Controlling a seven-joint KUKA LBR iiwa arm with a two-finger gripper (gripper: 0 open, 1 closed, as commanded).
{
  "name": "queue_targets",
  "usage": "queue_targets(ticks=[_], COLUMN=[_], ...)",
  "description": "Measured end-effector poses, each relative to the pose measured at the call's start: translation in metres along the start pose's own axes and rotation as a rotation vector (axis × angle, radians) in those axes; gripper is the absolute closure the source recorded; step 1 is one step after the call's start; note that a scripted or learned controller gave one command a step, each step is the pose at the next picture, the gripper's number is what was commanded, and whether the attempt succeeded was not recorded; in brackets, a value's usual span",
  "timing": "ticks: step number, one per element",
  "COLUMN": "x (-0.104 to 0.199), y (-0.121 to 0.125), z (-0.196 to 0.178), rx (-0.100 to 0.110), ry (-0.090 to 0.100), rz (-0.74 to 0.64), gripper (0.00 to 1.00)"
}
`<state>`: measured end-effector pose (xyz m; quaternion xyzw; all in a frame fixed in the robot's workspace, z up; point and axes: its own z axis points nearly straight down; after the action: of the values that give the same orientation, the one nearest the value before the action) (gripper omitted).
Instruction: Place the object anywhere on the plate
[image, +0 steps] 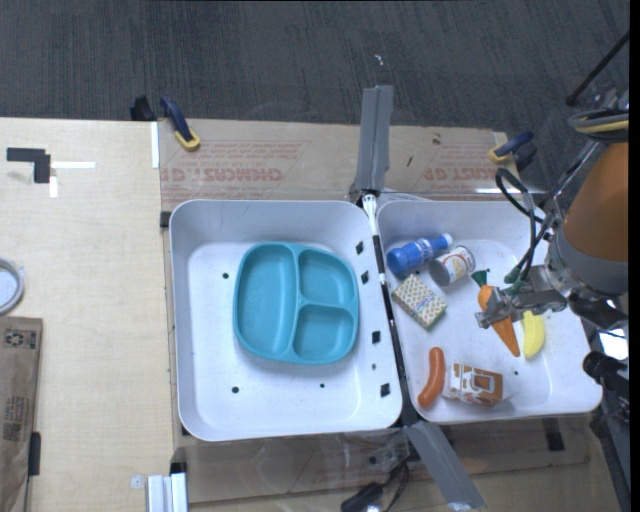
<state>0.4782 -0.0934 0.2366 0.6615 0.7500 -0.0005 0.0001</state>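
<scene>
A light blue divided plate (296, 302) lies in the left white bin (200, 400). My gripper (503, 308) hangs low in the right bin (560, 400), right over an orange carrot (506, 328) with a green top. A yellow banana (533, 334) lies just right of the carrot. The gripper's body hides part of the carrot, and I cannot tell whether it touches it.
The right bin also holds a blue bottle (414, 252), a small can (453, 266), a patterned box (418, 300), a sausage (432, 376) and a brown carton (475, 384). A grey divider post (374, 140) stands between the bins. Clamps sit at the back corners.
</scene>
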Motion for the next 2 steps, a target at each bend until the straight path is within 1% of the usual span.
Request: queue_targets(ticks=[1, 2], x=[0.104, 0.177], y=[0.022, 0.110], z=[-0.014, 0.047], rx=[0.002, 0.004], ry=[-0.001, -0.001], rz=[0.113, 0.140], gripper=[1.00, 1.00])
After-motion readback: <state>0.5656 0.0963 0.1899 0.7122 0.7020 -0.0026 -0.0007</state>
